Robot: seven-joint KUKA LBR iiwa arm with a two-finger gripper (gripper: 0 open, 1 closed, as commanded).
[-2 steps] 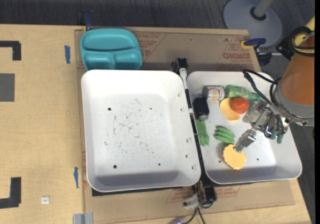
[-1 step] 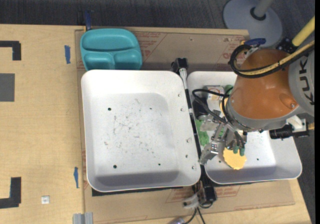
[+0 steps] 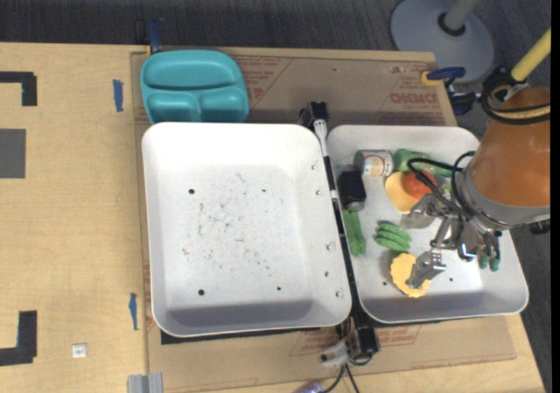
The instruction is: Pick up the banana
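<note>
Right white bin (image 3: 503, 299), banana (image 3: 404, 274) near front wall under end effector (image 3: 427, 268), finger state unclear.

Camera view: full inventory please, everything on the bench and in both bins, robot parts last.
White bins: 2, white, side by side on the bench; the right one holds all the small items.
Teal tray: 1, teal, three compartments, behind the left bin.
Banana: 1, yellow, front of right bin, under the end effector.
Green pieces: 2, green, one mid-bin, one long piece by the left wall.
Black item: 1, black, right bin, near the left wall.
Can: 1, silver with label, back of right bin.
Orange-yellow item: 1, beside the can.
Arm: 1, grey with orange band, from the right.
End effector: 1, metallic, low over the banana.
</note>
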